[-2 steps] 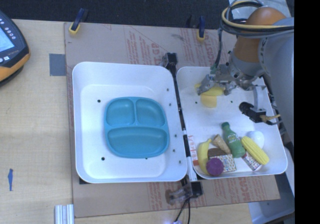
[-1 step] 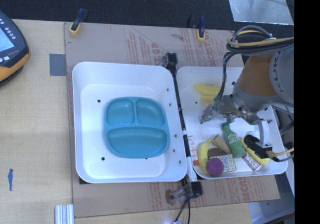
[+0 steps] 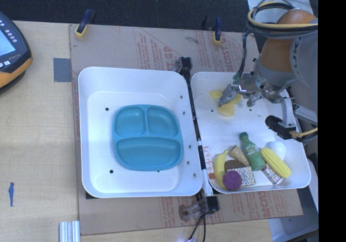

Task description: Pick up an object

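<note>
Clutter: green bottle (image 3: pixel 251 150), corn cob (image 3: pixel 275 162), banana (image 3: pixel 219 165), purple ball (image 3: pixel 232 180) and a small box (image 3: pixel 246 176) crowd the right bin's (image 3: pixel 208 122) near end, well below the gripper.
Left bin (image 3: pixel 89 127): a blue divided plate (image 3: pixel 147 138) sits mid-floor.
Open room: bare white floor between the gripper and the bottle.
Yellow piece (image 3: pixel 227 107): small, pale yellow, lying at the gripper's tip.
Gripper (image 3: pixel 230 96): low over the yellow piece; finger spread, can't tell.
</note>
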